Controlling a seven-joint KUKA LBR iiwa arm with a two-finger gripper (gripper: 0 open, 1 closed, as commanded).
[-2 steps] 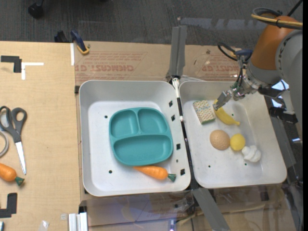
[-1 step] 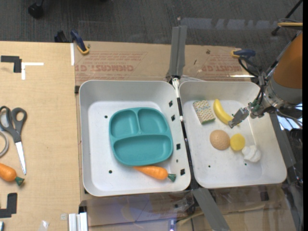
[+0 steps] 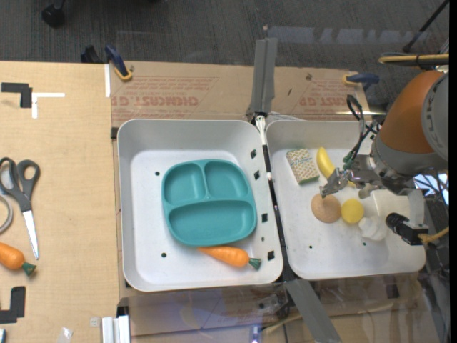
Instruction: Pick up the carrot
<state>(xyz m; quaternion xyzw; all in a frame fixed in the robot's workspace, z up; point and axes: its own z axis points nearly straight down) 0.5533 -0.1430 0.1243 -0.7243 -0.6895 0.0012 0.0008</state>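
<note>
On the far left, the light wood counter [image 3: 64,191] holds scissors [image 3: 21,199] and a second small carrot [image 3: 13,257]. Dark carpet [image 3: 214,13] runs across the top. The left bin [image 3: 136,213] holds a teal plate [image 3: 208,202]. The carrot [image 3: 228,256] lies just below the plate. In the right bin [image 3: 321,252], the end effector [image 3: 335,184] hovers over a brown ball [image 3: 326,209]. I cannot tell its grip.

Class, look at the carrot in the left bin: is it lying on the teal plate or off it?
Off it: the carrot lies on the bin floor beside the plate's near edge.
</note>
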